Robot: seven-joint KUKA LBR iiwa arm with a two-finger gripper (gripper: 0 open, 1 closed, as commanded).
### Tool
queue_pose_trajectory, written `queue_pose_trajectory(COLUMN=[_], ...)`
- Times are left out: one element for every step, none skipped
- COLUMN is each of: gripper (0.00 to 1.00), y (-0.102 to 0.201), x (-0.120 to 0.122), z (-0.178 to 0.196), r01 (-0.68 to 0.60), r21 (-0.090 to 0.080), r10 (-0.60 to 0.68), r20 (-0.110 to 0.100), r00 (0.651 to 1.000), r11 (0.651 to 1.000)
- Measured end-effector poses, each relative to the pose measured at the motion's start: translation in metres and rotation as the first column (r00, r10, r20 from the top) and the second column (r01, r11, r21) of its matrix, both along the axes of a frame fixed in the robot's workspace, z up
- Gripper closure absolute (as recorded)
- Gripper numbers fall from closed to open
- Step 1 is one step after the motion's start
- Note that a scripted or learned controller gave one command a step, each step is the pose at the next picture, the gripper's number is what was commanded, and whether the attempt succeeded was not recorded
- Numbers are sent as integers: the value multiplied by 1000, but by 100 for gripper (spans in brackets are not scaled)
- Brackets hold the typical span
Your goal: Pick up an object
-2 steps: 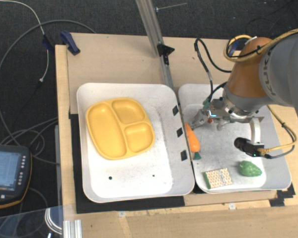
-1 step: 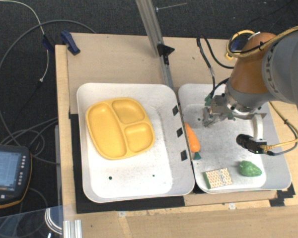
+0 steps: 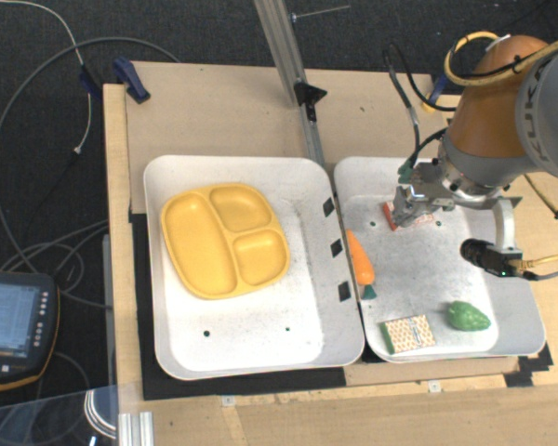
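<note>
1. Red-tipped gripper hangs low in the right bin; jaw state, can't tell.
2. Carrot lies just left, hugging the wall; that wall could block a finger.

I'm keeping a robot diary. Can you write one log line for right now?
pincer: over right bin, by red item | carrot, green item, sponge: lying | yellow tray: left bin

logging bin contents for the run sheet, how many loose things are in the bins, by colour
yellow: 1, the divided plate in the left bin
orange: 1, the carrot in the right bin
green: 1, the lumpy object
tan: 1, the patterned block
red: 1, a small piece beside the gripper
total: 5
</note>
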State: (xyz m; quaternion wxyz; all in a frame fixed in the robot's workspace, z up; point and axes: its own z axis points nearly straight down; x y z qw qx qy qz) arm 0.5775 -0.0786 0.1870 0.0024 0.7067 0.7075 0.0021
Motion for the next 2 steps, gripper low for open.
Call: queue_pose_trajectory(gripper=[100, 100], y=[0, 54], x=[2, 14], z=[48, 45], r01=[-1, -5], r21=[0, 3], r10=[1, 5], r20=[1, -5], r00=[1000, 1000], r11=[1000, 1000])
